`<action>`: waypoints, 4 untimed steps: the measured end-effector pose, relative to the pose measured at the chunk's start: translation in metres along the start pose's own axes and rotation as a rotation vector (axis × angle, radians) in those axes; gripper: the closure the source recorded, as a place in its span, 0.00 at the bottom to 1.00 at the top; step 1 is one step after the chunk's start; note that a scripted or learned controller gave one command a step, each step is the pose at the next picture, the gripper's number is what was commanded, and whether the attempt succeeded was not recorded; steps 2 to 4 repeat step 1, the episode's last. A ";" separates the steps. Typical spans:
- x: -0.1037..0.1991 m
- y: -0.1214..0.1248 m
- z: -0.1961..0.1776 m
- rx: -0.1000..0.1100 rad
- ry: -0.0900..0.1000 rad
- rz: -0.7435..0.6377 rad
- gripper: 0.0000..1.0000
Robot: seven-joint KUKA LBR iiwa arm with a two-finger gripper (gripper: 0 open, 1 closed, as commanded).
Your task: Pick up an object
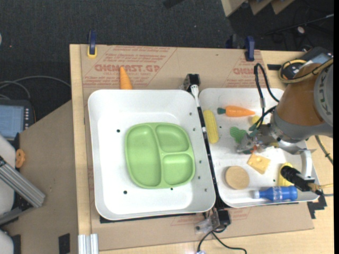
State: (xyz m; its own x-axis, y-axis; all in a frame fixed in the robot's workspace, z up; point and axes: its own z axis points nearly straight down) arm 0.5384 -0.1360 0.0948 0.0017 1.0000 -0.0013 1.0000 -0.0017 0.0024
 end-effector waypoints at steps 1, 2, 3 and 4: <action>0.084 0.008 -0.096 -0.008 0.004 -0.012 1.00; 0.084 0.008 -0.096 -0.008 0.004 -0.012 1.00; 0.084 0.008 -0.096 -0.008 0.004 -0.012 1.00; 0.084 0.008 -0.096 -0.008 0.004 -0.012 1.00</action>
